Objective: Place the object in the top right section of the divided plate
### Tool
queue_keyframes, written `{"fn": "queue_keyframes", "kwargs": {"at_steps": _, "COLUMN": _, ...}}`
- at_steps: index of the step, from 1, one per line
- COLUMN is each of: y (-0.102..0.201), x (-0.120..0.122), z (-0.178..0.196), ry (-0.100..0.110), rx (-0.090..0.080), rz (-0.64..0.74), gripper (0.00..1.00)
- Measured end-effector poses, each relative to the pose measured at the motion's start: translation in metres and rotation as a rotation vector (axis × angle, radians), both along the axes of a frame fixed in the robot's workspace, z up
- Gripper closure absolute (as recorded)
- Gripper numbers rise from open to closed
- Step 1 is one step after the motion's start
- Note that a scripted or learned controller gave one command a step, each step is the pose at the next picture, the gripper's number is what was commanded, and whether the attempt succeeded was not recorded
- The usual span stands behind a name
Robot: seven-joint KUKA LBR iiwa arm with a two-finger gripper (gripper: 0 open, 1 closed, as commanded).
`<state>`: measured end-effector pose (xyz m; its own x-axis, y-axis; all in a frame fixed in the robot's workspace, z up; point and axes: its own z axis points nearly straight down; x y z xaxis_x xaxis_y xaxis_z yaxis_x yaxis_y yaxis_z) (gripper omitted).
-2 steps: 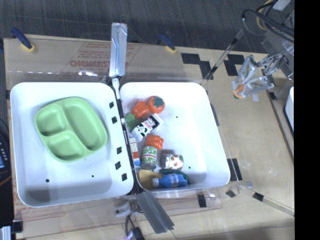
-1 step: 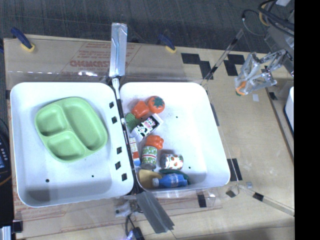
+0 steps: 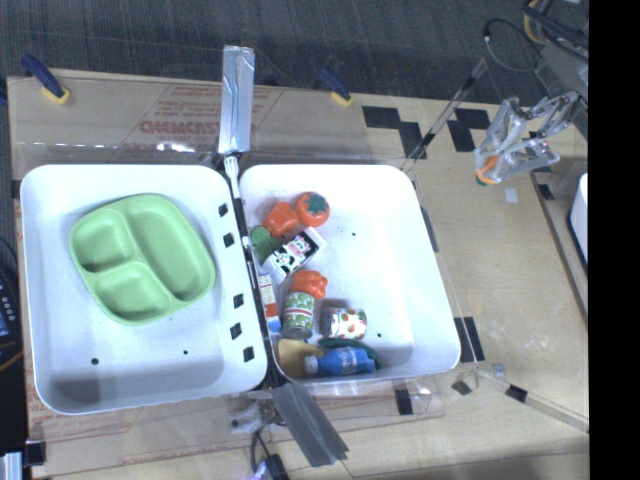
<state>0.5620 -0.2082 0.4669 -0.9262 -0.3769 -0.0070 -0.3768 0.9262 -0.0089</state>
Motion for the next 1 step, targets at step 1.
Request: {"fn": "queue_keyframes", "kwargs": {"at_steps": 1, "y": 0.0001, "x": 0.0001, "z": 0.0000, "ry": 0.000, "rx": 0.000, "rz": 0.000, "gripper": 0.00}}
